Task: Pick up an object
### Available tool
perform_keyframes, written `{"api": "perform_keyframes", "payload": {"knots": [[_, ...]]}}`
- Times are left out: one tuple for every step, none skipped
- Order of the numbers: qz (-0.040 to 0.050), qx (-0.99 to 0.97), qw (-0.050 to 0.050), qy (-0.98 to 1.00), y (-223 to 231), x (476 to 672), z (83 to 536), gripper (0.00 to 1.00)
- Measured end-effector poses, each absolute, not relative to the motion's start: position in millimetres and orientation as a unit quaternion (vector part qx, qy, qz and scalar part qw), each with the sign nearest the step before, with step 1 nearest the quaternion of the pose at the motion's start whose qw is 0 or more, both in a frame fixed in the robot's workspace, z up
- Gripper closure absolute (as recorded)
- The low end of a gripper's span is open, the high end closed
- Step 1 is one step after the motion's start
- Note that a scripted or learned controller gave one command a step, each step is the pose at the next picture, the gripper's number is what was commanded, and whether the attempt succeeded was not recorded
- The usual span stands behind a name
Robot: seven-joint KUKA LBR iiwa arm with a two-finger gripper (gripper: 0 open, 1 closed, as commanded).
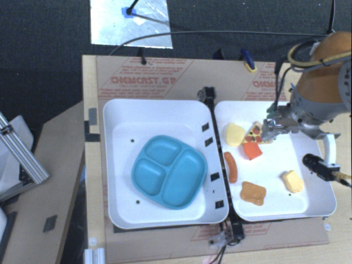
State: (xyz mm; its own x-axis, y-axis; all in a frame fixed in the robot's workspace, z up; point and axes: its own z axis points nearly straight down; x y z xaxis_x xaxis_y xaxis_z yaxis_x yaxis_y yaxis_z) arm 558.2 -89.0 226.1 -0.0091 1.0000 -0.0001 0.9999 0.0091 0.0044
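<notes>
Two white bins [159,111] sit on a brown board [165,76] over dark carpet [44,37]; claw [268,131] state unclear.

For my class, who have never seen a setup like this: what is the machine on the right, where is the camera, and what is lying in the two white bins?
One camera looks down at a slant from above the bench. The grey arm with an orange band is a robot reaching in from the right; its gripper hangs over the right white bin. That bin has toy food: a pale yellow piece, a red block, an orange sausage, a tan piece and a yellow piece. The left white bin holds a blue divided plate.
</notes>
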Motion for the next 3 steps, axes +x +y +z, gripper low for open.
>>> {"api": "perform_keyframes", "payload": {"knots": [[0.0022,0.703,0.001,0.711,-36,578.4,237,1.0],[0.0019,0.704,0.001,0.711,19,593.5,245,1.0],[0.0013,0.704,0.001,0.711,79,609.0,235,1.0]]}}
